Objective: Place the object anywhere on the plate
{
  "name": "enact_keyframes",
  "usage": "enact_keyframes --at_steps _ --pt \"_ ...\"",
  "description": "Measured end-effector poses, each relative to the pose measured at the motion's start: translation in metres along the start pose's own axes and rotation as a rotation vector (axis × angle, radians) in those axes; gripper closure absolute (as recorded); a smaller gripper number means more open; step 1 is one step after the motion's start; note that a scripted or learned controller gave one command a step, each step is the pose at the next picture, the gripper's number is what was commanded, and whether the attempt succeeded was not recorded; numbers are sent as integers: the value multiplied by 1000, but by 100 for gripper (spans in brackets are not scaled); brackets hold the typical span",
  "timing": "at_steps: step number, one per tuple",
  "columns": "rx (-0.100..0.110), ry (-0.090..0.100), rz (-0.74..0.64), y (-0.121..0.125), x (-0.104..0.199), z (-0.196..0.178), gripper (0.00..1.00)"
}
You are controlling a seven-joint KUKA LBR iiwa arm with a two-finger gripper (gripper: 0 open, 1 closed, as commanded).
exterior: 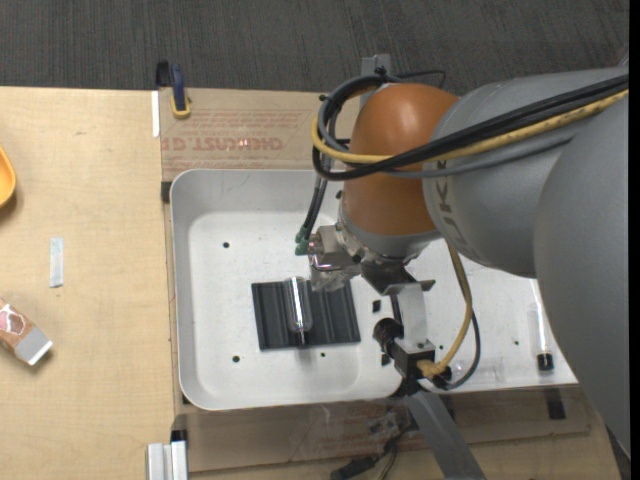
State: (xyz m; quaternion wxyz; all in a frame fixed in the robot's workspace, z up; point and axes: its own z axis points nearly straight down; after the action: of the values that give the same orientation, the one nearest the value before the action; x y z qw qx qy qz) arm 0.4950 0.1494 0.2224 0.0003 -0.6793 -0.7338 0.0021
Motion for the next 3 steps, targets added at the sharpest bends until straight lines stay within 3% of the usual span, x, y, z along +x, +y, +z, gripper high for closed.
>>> enact_keyframes --at_steps 1,2,3 --pt "-1 0 -49 46 -36 -6 100" --pt "1 -1 590 29 -42 -41 100" --pt "0 -1 448 -14 52 -66 100"
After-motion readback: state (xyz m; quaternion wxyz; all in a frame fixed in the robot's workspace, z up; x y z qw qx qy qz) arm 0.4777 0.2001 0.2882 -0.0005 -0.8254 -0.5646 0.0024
